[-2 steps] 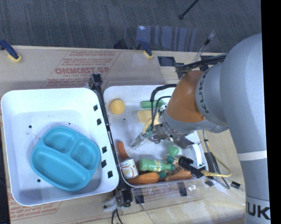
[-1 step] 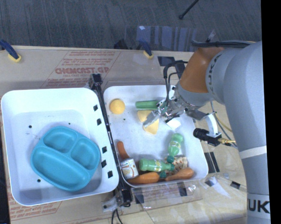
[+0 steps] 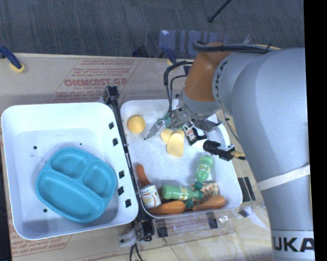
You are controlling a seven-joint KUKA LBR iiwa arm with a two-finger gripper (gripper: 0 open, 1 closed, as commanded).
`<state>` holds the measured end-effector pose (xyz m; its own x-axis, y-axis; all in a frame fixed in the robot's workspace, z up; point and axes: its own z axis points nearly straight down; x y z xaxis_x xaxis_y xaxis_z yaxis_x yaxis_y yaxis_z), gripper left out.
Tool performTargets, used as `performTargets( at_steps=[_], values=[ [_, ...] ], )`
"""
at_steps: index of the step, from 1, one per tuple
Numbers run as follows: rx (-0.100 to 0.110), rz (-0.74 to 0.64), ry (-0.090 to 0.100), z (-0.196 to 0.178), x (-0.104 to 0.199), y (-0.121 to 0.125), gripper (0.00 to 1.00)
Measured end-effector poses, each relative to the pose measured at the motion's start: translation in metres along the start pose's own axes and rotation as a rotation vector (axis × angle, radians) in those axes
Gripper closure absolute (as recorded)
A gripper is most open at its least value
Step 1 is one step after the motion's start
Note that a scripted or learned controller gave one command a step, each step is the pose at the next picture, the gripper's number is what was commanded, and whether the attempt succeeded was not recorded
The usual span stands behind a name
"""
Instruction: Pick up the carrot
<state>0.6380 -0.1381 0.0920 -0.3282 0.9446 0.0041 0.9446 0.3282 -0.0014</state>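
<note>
Item: long orange carrot (image 3: 209, 203), lying against the near wall of the right-hand shallow white bin (image 3: 234, 179), ungrasped; grey two-finger gripper (image 3: 171, 121) hovering at that bin's far end, well apart from it, finger state indeterminable; pick not yet made.

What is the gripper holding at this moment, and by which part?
It cannot be told. The gripper is over the right bin, near pale yellow pieces. The carrot lies untouched at that bin's near edge.
</note>
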Motion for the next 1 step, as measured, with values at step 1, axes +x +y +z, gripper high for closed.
performTargets(
  at_steps=[1],
  values=[
    [0.002, -0.008, -0.002, -0.0114, -0.0010, 0.0004, 1.00]
  ],
)
